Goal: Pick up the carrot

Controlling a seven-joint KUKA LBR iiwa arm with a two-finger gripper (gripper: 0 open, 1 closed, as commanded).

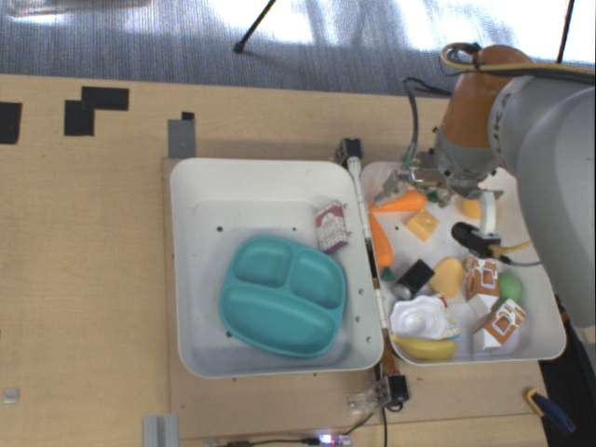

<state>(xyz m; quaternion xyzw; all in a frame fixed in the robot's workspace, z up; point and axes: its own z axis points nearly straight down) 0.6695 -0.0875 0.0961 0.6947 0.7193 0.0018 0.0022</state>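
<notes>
we find the carrot point(402, 202) lying on its side near the far left corner of the right bin point(549, 338), its orange body pointing roughly across the bin, with its thin end towards the bin's left wall. a second, longer orange piece point(380, 240) lies just beside it along the left wall; we judge it may be another carrot-like toy, so the two could be confused. close to the carrot's right sits a small yellow cheese wedge point(422, 223). the end effector point(438, 181) hangs right above the carrot's right end, seemingly touching or nearly touching it, but the wrist hides its tips and we cannot tell how it is set or whether anything sits in its grip. the grey arm with its orange band point(480, 96) reaches in from the right. further towards us the right bin holds a black block point(414, 275), a white cup-like thing point(417, 318), a banana point(425, 347), two small cartons point(494, 305) and a green ball point(510, 287). the left bin point(186, 250) carries a teal divided plate point(283, 294) and a small can point(331, 226). both bins rest on the tan worktop point(84, 277). we judge the step in hand to be the approach or the grasp itself; the next move calls for closing squarely across the carrot's body and lifting straight up, clear of the cheese.
</notes>
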